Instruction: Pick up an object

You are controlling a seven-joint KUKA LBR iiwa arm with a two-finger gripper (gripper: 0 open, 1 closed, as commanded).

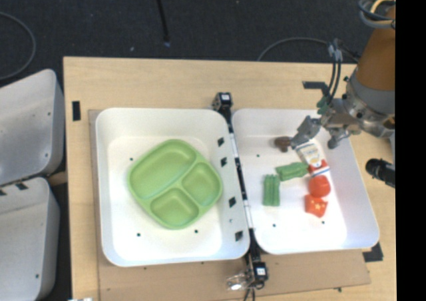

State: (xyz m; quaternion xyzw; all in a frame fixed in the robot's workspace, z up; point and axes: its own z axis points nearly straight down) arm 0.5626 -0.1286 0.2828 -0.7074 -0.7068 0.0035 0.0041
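Right bin (pixel 353 226): tool (pixel 313 134) hovering near its far edge, fingers spreading open, gripping nothing; green blocks (pixel 271 190), red pieces (pixel 318 186) lying below. Left bin (pixel 106 226): green plate (pixel 174 183) sitting centrally.

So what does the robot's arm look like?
The arm is grey metal with a fat orange band above the wrist. Thin dark cables loop along its side. At the end sits a gripper made of grey metal parts.
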